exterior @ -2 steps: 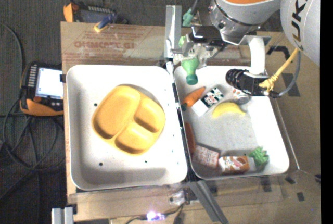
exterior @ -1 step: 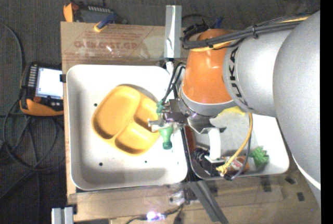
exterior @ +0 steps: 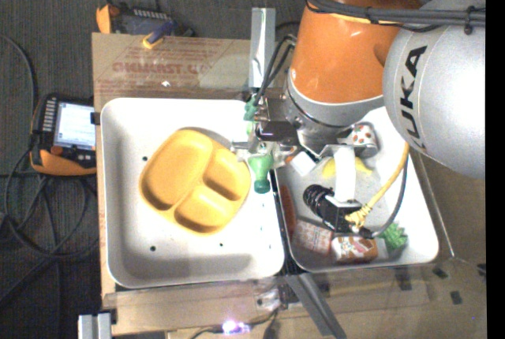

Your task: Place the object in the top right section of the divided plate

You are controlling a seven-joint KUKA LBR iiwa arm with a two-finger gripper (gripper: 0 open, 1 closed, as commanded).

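Observation:
The yellow divided plate (exterior: 150,186), with three sections, lies tilted in the middle of the left white bin (exterior: 126,251). My gripper (exterior: 261,142) hangs over the wall between the two bins, just off the plate's right rim. A small green piece (exterior: 260,173) shows right under it, beside the plate's edge. Whether the gripper holds it I cannot tell. The plate's sections look bare.
The right bin (exterior: 426,231) holds several things: a white object with red spots (exterior: 364,137), something yellow (exterior: 359,169), a green toy (exterior: 394,236), a brown packet (exterior: 353,249). The arm covers much of that bin. A handheld screen (exterior: 67,132) and cardboard (exterior: 158,65) lie outside.

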